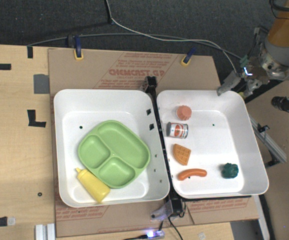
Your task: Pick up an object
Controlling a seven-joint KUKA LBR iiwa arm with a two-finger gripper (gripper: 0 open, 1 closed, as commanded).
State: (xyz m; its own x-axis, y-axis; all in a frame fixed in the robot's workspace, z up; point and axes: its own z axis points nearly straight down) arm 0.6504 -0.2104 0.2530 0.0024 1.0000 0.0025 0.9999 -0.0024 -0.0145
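Right bin (244,134): five small things, all loose on the white floor. Can (177,130) lies on its side near the left wall, red label, silver end. Pink ball-like piece (184,112) just above it. Waffle (182,154), orange, below the can. Hot dog (192,174), red-orange, lies crosswise near the front wall. Dark green lump (229,170) sits apart toward the front right corner. None touching another, as far as can be told.

Claw (229,86): hangs over the back right corner of the right bin, outside the rim, well apart from all five things. Nothing seen between its tips. Open or closed: cannot tell, the tip is small and blurred. Arm (279,29) comes in from upper right, orange band above the grey wrist.

Left bin (64,134): green plate (114,154) with three compartments, set at an angle in the middle. Yellow bottle (91,185) lies on its side at the plate's front left edge, touching or just beside it.

The bins stand side by side, a black strip (157,119) along the seam between them.

Under the bins: cardboard sheet (134,69) with red print, held by two clamps (77,51) at its back edge. Bench (14,149) is pale wood with black tape marks. Dark carpet (44,9) behind; a thin cable (134,28) runs across it.
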